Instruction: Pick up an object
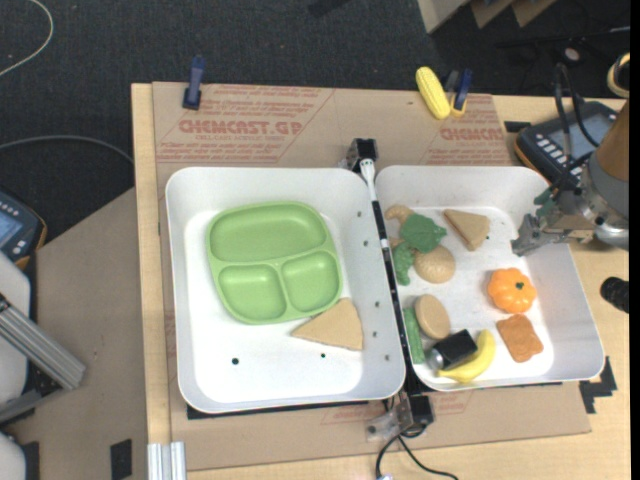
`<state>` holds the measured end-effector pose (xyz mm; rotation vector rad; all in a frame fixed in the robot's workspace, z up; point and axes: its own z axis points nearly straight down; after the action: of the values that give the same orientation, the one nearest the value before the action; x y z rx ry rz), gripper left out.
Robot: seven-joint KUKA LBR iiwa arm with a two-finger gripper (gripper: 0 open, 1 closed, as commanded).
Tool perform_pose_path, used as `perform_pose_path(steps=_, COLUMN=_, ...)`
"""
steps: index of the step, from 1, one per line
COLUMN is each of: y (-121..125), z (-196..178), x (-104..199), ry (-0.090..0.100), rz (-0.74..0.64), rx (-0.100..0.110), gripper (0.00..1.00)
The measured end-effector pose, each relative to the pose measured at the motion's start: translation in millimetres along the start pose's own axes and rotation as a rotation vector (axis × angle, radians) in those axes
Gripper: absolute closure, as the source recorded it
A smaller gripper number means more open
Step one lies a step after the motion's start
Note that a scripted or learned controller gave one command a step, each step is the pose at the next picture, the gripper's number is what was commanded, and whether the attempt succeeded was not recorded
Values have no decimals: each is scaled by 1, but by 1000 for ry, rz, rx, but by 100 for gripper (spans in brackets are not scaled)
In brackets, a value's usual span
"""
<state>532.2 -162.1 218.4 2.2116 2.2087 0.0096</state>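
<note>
My gripper [530,233] hangs over the right edge of the right bin [590,340], on the grey arm that comes in from the right. Just below and left of it lies a small orange pumpkin [511,290], apart from the gripper. A tan wedge [467,228] sits to the gripper's left, with green broccoli [422,233] and a round beige piece [435,265] beyond it. Toward the front of the bin lie an orange-brown toast slice [519,337], a banana [478,363], a black block [452,349] and a tan cookie [432,316]. I see nothing held.
The left bin [190,268] holds a green divided plate [272,261] and a tan wedge [333,326]. A yellow clamp [432,92] and a blue clamp [193,82] sit on the cardboard's far edge. A dark device [545,148] lies behind the right bin.
</note>
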Motion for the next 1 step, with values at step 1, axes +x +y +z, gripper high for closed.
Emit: perform_pose_path(steps=1, y=-30, z=99, x=-32, ry=2, rz=-5, rx=3, gripper=100)
